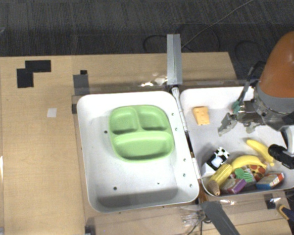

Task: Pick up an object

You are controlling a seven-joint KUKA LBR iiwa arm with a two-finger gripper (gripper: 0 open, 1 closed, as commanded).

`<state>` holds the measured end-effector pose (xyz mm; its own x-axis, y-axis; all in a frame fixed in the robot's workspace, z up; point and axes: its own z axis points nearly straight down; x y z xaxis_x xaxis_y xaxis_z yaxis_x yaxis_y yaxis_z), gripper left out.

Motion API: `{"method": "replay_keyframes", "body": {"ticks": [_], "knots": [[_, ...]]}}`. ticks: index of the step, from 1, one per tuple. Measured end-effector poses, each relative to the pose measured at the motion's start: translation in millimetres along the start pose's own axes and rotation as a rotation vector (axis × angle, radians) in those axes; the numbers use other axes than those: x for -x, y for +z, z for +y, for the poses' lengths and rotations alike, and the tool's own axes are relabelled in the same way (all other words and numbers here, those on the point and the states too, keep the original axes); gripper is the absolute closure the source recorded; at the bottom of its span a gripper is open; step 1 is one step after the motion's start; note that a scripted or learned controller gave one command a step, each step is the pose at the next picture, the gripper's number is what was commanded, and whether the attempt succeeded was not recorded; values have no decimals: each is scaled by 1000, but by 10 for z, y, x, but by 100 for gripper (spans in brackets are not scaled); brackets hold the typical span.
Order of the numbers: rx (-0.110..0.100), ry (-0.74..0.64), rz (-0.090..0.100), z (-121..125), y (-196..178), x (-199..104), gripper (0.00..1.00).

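Observation:
My gripper (237, 126) hangs over the middle of the right bin (214, 96), open, with nothing between its fingers. One grey finger (225, 126) points down to the left; the other is closer to the arm. A tan square cracker (201, 115) lies to its left near the bin's far side. Below the gripper a yellow banana (260, 149) lies by the right wall. A second banana (231, 167) rests on a pile of small toys (250, 178) at the bin's near edge. A black-and-white item (218, 158) sits just left of the pile.
The left bin (97, 159) holds a green divided plate (139, 132) in its far half. A grey metal post (174, 61) stands behind the seam between the bins. The arm's orange band (285, 68) looms over the right bin's far right corner.

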<state>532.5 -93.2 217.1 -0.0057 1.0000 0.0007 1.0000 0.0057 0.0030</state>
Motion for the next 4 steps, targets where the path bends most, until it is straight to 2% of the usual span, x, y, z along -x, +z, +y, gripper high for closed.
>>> {"method": "replay_keyframes", "body": {"ticks": [1, 2, 3, 4], "knots": [[10, -30, 0, -386, 1202, -60, 0], [21, -31, -2, -349, 1077, -62, 100], [4, -35, -1, -317, 966, 107, 100], [4, -70, -1, -336, -108, -260, 100]]}}
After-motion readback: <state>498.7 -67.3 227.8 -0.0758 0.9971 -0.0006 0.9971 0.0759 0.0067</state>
